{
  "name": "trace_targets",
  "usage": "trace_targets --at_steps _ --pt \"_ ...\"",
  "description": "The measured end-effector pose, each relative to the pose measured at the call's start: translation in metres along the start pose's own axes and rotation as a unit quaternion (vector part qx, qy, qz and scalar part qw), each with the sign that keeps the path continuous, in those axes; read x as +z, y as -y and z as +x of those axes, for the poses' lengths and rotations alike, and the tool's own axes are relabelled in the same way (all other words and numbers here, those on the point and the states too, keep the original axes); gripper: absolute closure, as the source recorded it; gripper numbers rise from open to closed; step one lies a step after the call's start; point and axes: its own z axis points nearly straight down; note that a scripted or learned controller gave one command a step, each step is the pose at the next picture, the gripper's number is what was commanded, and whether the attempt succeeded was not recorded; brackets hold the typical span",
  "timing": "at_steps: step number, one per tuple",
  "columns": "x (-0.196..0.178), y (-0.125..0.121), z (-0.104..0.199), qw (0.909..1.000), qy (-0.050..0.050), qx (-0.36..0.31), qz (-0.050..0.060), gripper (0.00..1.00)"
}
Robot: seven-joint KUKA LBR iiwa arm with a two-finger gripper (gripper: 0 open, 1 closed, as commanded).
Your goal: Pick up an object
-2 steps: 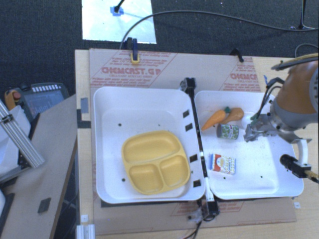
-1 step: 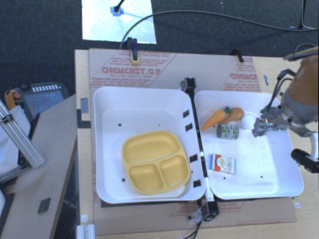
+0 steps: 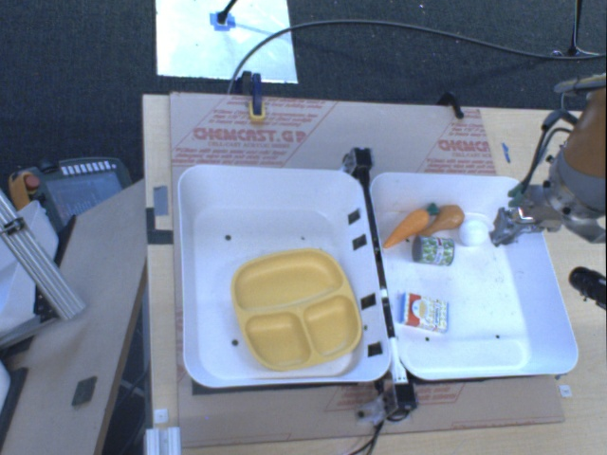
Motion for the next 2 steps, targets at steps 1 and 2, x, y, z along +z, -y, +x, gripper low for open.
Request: trace_targets --at_steps 1,2 --pt "-0.009 0.002 0.05 1.0 -0.001 -0.002 0.001 1.0" --pt "-0.016 0.004 0.102 1.0 -0.001 -0.003 0.001 1.0"
